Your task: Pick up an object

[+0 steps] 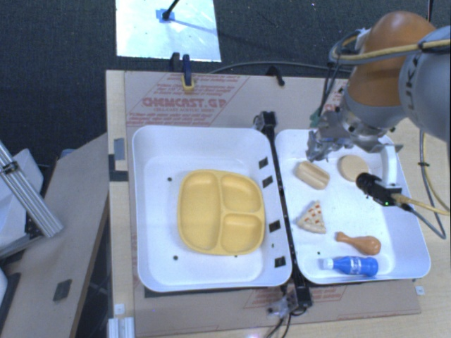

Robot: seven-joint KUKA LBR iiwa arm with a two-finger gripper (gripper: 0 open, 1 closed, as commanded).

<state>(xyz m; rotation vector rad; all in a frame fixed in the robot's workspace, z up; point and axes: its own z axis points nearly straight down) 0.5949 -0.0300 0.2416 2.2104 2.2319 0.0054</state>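
In the right bin lie a hot-dog bun, a tan round bread piece, a pizza slice, a chicken drumstick and a blue bottle on its side. My gripper hangs over the bin's back left part, just above and behind the bun, with nothing visibly between its fingers.
The left bin holds a yellow divided plate. A black ridge separates the two bins. The arm's bulky orange-and-grey wrist overhangs the right bin's back edge, with cables trailing to the right.
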